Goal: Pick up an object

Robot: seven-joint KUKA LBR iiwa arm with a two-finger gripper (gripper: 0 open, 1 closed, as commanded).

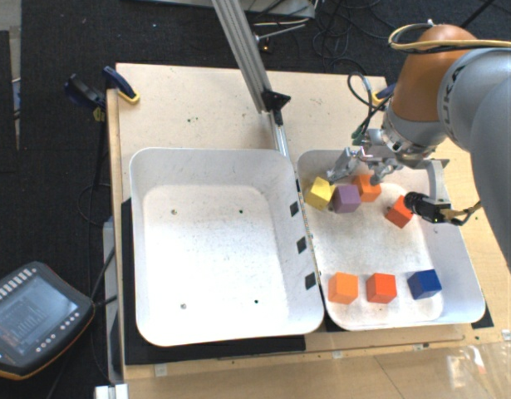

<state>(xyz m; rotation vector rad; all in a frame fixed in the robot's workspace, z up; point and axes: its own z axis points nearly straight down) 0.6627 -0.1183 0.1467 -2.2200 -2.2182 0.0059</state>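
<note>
My gripper [361, 169] hangs low over the far end of the right bin [454, 256], and its fingers look open. Just below it an orange cube [370, 189] sits against a purple cube [346, 199], with a yellow cube [320, 193] to their left by the bin's wall. A red-orange cube [398, 214] lies a little to the right. Along the near edge stand an orange cube [343, 288], a red-orange cube [381, 288] and a blue cube [424, 283]. Nothing shows between the fingers.
The left bin [147, 223] stands beside the right one. A slanted aluminium pole [243, 44] comes down to the bench near the bins' shared far corner. A blue and yellow clamp [101, 90] grips the bench's far left corner. A control pendant [31, 318] lies off the bench at lower left.
</note>
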